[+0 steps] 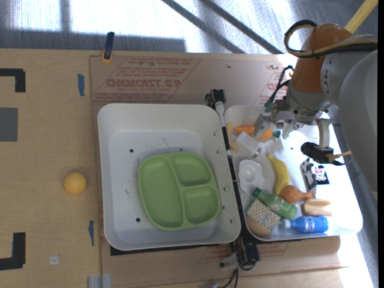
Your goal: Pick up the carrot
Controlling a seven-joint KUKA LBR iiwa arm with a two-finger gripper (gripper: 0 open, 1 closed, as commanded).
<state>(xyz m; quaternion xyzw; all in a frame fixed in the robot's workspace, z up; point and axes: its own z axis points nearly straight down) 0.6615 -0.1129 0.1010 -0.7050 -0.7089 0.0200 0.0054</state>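
At the right of the frame we see the arm (336, 71) reaching over the right bin (345, 221). The left bin (114, 161) holds a green tray (179, 189). The gripper (267, 123) hangs just above the carrot (246, 129), which lies near the right bin's upper left corner, long axis roughly left-right; its pointed end is hidden.

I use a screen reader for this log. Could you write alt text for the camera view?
A grey arm's two-finger gripper hangs over an orange carrot at the far end of the right white bin, which also holds a yellow banana and green bottle. The left white bin holds a green divided plate.
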